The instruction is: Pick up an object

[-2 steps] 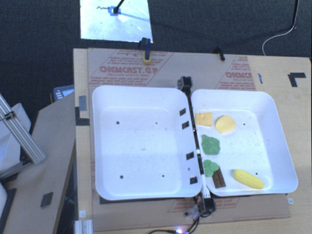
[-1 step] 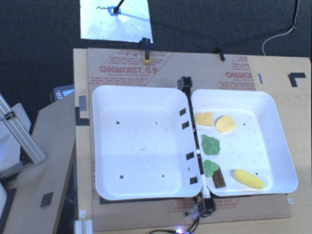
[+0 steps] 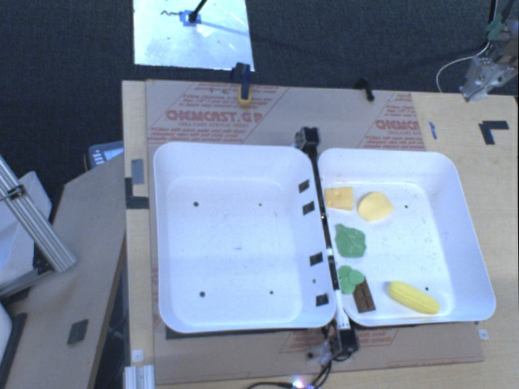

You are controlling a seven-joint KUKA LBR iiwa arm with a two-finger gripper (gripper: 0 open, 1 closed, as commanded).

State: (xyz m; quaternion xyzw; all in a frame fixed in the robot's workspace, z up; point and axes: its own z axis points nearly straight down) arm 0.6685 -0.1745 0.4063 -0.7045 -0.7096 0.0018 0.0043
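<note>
Resting in right bin (image 3: 454, 177) — corn cob (image 3: 413, 297).

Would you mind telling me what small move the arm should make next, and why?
Probably bring the gripper from the far right corner down over the right bin, perhaps toward the yellow corn. All the objects lie in that bin, and the corn sits apart from the others, leaving room around it.
</note>
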